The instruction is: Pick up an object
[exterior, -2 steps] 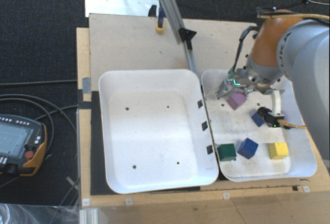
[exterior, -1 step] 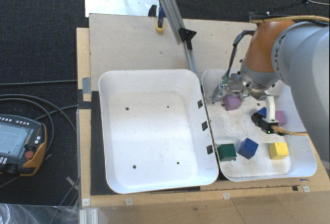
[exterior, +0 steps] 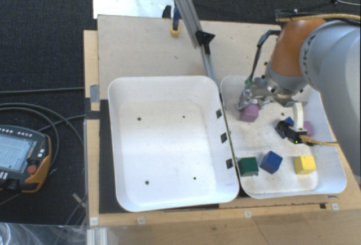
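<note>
The right bin (exterior: 333, 182) carries small stiff, light-looking cubes: purple cube (exterior: 249, 113) at the far left, under the gripper (exterior: 249, 101), whose fingers I cannot tell open or closed. Grip flat opposite faces; corners would likely slip.

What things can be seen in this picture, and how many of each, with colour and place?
Bins: 2, white, side by side on the bench.
Purple block: 1, right bin, at the gripper.
Green block: 1, right bin, front.
Blue block: 1, right bin, front.
Yellow block: 1, right bin, front.
Teach pendant: 1, grey and orange, far left.
Arm: 1, grey with orange band, from the right.
Gripper: 1, over the purple block.
</note>
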Tool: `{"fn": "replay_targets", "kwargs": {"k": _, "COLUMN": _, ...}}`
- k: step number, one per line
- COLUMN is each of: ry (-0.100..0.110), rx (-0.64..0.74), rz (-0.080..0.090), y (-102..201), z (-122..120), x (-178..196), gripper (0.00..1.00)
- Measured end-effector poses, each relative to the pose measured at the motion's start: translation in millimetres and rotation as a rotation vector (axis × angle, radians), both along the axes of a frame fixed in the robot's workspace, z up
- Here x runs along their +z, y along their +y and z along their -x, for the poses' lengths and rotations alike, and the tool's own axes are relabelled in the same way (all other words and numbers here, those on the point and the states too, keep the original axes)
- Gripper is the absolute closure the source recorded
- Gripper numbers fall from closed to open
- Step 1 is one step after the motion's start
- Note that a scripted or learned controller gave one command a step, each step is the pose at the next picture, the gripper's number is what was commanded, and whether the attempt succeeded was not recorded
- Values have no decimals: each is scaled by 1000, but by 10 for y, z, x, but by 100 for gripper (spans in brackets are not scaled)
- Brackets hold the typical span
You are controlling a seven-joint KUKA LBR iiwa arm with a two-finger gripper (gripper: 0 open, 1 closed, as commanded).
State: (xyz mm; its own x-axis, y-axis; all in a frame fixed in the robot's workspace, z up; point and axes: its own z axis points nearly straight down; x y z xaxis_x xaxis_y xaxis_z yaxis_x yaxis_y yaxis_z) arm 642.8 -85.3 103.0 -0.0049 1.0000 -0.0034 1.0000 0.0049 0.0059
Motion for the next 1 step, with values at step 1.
{"fn": "replay_targets", "kwargs": {"k": 1, "ry": 8, "rx": -8, "rz": -4, "y": -280, "z": 557, "x": 200, "gripper": 100}}
